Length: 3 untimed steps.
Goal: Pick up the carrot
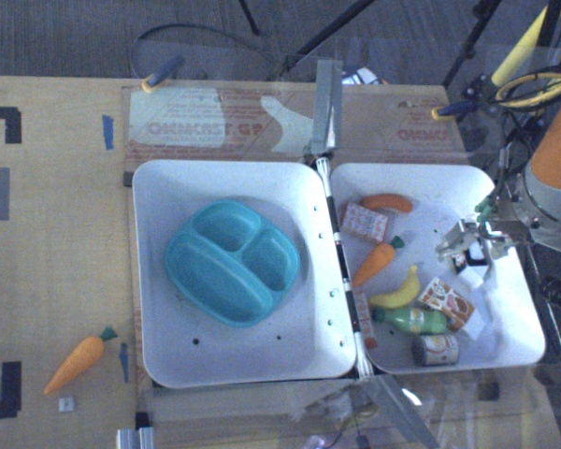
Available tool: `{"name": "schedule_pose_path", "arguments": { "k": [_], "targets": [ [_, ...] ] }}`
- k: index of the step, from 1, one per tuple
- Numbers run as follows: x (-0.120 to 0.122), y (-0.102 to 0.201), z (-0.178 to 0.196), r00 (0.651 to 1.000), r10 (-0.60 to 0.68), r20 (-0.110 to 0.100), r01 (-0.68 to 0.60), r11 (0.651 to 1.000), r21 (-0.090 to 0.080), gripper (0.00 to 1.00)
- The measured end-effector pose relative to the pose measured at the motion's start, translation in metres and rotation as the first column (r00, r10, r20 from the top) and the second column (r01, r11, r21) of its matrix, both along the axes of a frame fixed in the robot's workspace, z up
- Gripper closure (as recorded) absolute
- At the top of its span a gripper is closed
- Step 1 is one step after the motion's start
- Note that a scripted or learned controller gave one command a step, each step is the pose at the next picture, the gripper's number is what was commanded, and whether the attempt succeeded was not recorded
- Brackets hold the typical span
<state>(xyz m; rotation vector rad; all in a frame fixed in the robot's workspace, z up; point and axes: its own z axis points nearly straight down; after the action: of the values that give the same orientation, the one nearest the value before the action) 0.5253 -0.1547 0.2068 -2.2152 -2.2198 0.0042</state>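
Right bin [514, 335] holds carrot [373, 263] lying diagonally, green top pointing upper-right.

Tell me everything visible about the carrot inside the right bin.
The carrot is a small toy, plastic-looking, with an orange tapered body and a dark green stub at its thick end. It lies flat and slanted on the floor of the right bin, green end up and to the right, tip pointing down-left toward the wall between the bins. A red-and-white packet lies just above it, a banana just below it. The claw is apart from it, to its right.
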Motion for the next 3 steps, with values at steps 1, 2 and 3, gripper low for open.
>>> {"name": "schedule_pose_path", "arguments": {
  "k": [1, 2, 3],
  "targets": [
    [0.034, 0.057, -0.119, 0.984, 0.18, 0.003, -0.18, 0.984, -0.001, 0.0],
    [0.08, 0.042, -0.121, 0.993, -0.121, 0.003, 0.121, 0.993, -0.002, 0.0],
    [0.081, 0.042, -0.112, 0.993, -0.121, 0.005, 0.121, 0.993, -0.003, 1.0]
  ]
}}
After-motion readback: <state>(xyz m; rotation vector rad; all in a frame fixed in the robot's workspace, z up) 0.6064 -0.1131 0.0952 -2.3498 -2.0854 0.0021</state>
